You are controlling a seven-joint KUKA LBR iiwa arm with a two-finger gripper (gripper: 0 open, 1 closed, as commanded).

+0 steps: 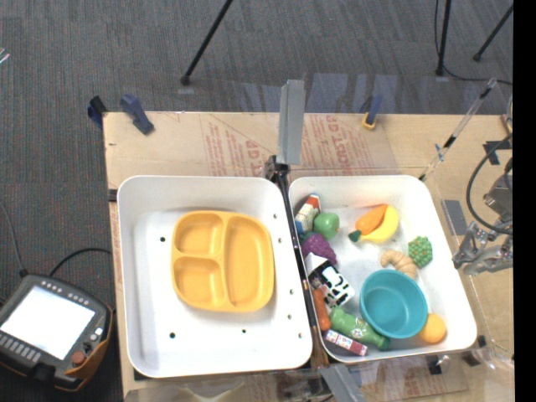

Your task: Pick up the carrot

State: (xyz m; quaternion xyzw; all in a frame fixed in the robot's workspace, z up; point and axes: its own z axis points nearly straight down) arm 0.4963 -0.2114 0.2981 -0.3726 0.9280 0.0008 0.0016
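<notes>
The carrot [369,219] is an orange piece with a small green stub at its lower left end. It lies in the back middle of the right bin [419,184], pressed against a yellow banana [384,228]. My gripper [481,256] hangs at the far right, just outside the right bin's right rim. It is well to the right of the carrot and touches nothing in the bin.
Crowded around the carrot in the right bin are a green apple [327,223], purple grapes [318,247], a teal bowl [393,303], a green bumpy toy [420,250], an orange ball [433,329], a green bottle [357,326] and a slim orange piece [322,313]. The left bin holds a yellow divided plate [223,260].
</notes>
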